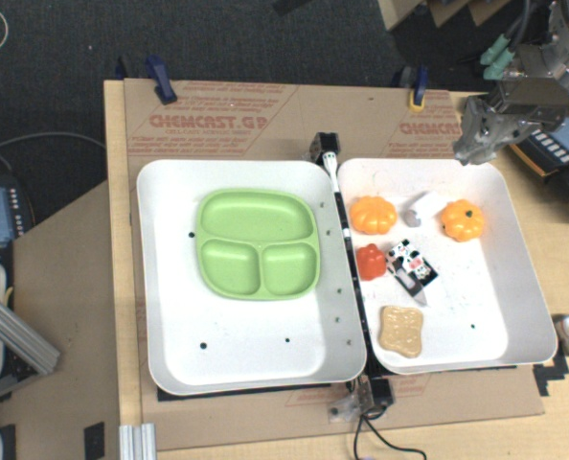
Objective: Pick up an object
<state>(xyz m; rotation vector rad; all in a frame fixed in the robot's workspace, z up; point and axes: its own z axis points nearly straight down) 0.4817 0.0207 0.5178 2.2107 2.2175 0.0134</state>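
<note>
In the camera view, two shallow white bins sit side by side on a brown board. The left bin (160, 286) carries a green divided plate (259, 243), set toward its far right part; bare white floor runs along its near edge and its left wall. The right bin (514, 295) holds all the small things.

Near the right bin's far left corner lies an orange pumpkin (373, 215), close to the wall shared with the left bin. A second orange pumpkin (463, 220) lies toward the far right, well apart from the first, with a small grey piece (413, 213) on the floor between them. A red piece (371, 262) lies just beside the shared wall, nearer than the first pumpkin. Touching or just beside it on its right is a black and white patterned toy (412, 267). A tan slice of toast (401, 331) rests near the near left corner, close to the near rim. The right half of this bin's floor, from the second pumpkin down to the near right corner, is open.

The gripper (476, 142) hangs at the far right corner of the right bin, over its far rim, apart from every object. Whether its claw is spread or pressed together cannot be told; nothing is seen in it.
</note>
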